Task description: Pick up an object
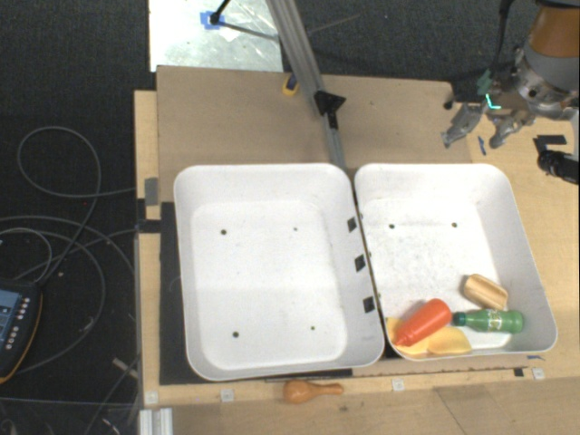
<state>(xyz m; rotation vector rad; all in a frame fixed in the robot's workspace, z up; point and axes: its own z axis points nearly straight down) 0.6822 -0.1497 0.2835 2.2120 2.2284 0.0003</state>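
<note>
The counter (236, 116) is the biggest thing under me, a brown board with dark carpet around it. On it sit the two white bins, side by side and touching along their inner edges. The left bin (195, 243) has nothing but small dark dots on its floor. The right bin (426, 198) carries everything I could pick, all gathered in its near right corner.

My arm (553, 34) reaches in at the upper right, the orange band showing above the wrist. A grey pole (299, 43) slants down across the counter's far side and ends just beyond the seam between the bins.

My gripper (477, 132) hangs over bare counter just beyond the right bin's far edge, well apart from the objects. Its two fingers are spread with a clear gap between them, and nothing sits in that gap.

In the corner cluster, the orange carrot (422, 323) lies tilted, resting on the yellow piece (446, 343) beneath it. The green bottle (491, 320) lies on its side just right of the carrot. The tan bread roll (484, 290) sits just behind the bottle.

Outside the bins, a small brown pear-shaped object (311, 390) lies on the counter's near edge, below the left bin.
</note>
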